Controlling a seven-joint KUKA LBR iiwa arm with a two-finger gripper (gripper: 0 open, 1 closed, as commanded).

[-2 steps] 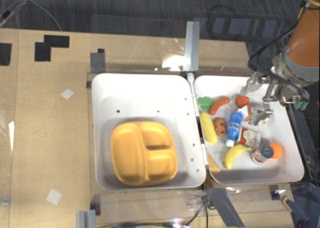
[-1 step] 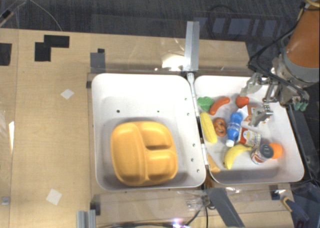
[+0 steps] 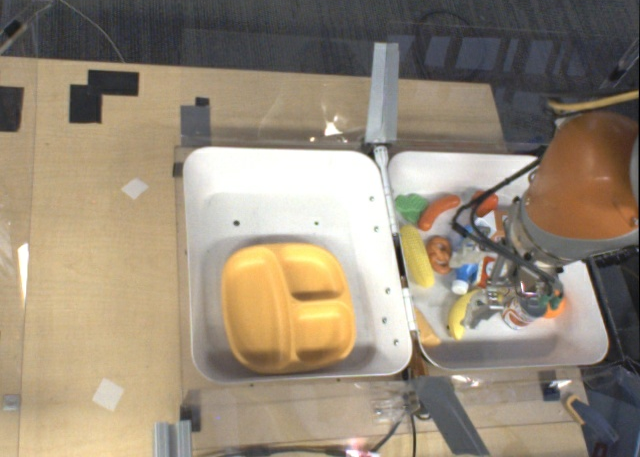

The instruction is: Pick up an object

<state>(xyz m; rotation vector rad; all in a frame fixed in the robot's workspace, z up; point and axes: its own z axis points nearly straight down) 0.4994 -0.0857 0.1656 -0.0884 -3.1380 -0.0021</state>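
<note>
My gripper (image 3: 492, 297) hangs low over the right bin (image 3: 580, 345), below the orange wrist band (image 3: 585, 180), in the middle of a pile of toy food. A yellow banana (image 3: 458, 313) lies just left of it, and a small blue item (image 3: 468, 271) sits close to its upper left. Farther left lie a yellow corn cob (image 3: 416, 255) and an orange-red round fruit (image 3: 438, 250). A green piece (image 3: 410, 207) and a red sausage (image 3: 438, 211) lie at the bin's back. A small can (image 3: 516, 318) rests right beside the gripper. The arm hides the bin's right part.
The left bin (image 3: 250, 180) holds a yellow compartment tray (image 3: 288, 303) toward its front. A grey post (image 3: 383, 95) stands behind the wall between the two bins. Cables run along the wrist. The wooden bench (image 3: 90, 245) stretches off to the left.
</note>
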